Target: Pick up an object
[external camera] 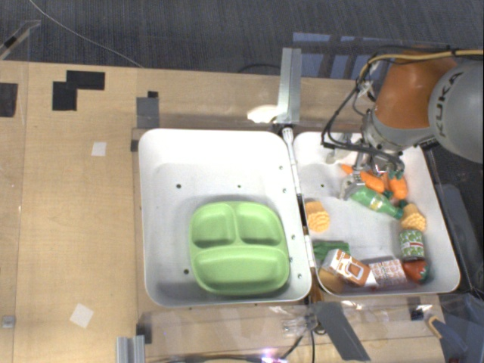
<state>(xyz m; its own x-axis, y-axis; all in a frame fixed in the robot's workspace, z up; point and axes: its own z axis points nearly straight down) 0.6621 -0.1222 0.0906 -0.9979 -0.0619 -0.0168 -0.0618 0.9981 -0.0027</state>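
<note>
The light is even and quite bright, coming from above. The white bins are a little overexposed, with a glare spot on the bench behind them. The green tray throws a soft shadow to its left. The picture is slightly soft and grainy, and small toys in the right bin look blurred.

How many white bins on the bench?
2, side by side: the left bin holds a green divided plate; the right bin holds toy food items, under the arm's hand.
</note>
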